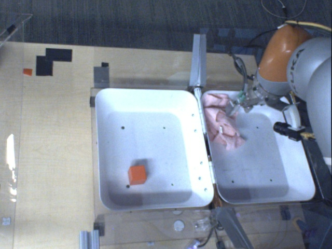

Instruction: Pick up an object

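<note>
Arm lowered over a crumpled cloth at the back of the right bin.

Nearest the camera and well to the pincer's left, a small orange cube (137, 175) is seen on the floor of the left shallow white bin (109, 139), untouched. Further back, in the right shallow white bin (270, 185), a crumpled pink cloth (222, 124) is bunched against the dividing wall, just beside and slightly left of the two-finger pincer (239, 102). Whether the pincer is wide or narrow cannot be told, as it is blurred against the wrist. For a sound grasp, a raised fold should probably be targeted rather than the flat edge, and the wall avoided.
</note>
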Motion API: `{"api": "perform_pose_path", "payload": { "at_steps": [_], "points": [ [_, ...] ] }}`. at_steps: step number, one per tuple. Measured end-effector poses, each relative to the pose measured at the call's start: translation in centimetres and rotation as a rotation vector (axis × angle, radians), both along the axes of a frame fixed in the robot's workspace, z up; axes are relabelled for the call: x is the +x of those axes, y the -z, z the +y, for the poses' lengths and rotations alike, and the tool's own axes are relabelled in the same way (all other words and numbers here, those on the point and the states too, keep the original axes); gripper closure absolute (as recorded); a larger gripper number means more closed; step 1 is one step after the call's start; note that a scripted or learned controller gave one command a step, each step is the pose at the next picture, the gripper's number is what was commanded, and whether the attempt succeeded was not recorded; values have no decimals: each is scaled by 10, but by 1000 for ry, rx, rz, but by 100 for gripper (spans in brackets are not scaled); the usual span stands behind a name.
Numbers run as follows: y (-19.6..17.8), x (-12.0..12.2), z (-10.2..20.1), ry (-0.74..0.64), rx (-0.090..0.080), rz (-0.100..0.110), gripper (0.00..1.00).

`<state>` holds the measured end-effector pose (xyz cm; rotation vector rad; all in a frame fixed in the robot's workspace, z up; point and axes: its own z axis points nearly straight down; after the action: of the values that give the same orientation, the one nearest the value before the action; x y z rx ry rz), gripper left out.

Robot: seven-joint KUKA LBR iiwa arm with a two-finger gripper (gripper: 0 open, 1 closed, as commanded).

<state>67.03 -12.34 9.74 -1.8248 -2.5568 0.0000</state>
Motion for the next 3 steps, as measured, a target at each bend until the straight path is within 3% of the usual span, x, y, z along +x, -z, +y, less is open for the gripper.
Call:
{"api": "perform_pose_path", "payload": {
  "at_steps": [1, 2, 3],
  "points": [
    [8, -67, 6, -92, -2, -14, 0],
    [9, -14, 28, -7, -2, -12, 0],
    [-2, -12, 30, -10, -1, -15, 100]
  ]
}}
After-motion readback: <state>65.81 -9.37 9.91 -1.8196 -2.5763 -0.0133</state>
